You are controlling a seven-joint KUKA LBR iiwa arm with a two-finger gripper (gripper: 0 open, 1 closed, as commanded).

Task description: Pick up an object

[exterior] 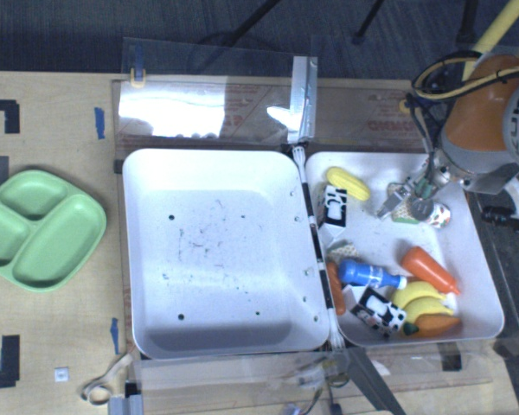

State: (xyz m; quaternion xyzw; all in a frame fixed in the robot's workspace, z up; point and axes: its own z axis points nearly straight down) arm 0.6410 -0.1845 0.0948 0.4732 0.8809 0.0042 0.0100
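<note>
While the grey arm point(489, 137) with its orange band is being reached in from the right, the tool point(413, 199) is being held low over the upper part of the right bin point(484, 258), just above a small pale green and white object point(404, 215) lying on the bin floor. Whether the tool is released or clenched cannot be told, and nothing is being seen clearly gripped by it. A small white and brown item point(439, 217) is being left just to the right of the tool.

Other objects are being kept in the same bin: a yellow banana-shaped toy point(347, 184) near the top left corner, a black and white card point(334, 207) leaning just below it against the dividing wall, a blue bottle point(369, 275) lying on its side near the middle, an orange carrot-shaped toy point(430, 269) to its right, and a cluster at the lower edge made up of a yellow piece point(419, 296), an orange piece point(436, 322) and a black and white cow figure point(379, 311). A red strip-like item point(333, 289) is being pressed against the left wall.

The left bin point(216, 249) is being shown beside it, touching along the shared edge. A green divided plate point(40, 229) is being rested on the wooden bench point(60, 335), well apart to the left.
</note>
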